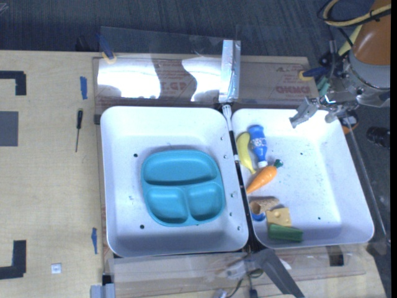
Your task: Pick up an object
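Several toy foods lie along the left side of the right bin. From back to front they are a blue bottle, a yellow banana beside it, an orange carrot, a brown piece, a yellow cheese wedge and a green block. My gripper hangs over the far right corner of this bin, well away from the foods. Its fingers are spread open with nothing between them.
The left bin holds a blue divided plate. A clear panel and a metal post stand behind the bins. Cables loop by the arm at the top right.
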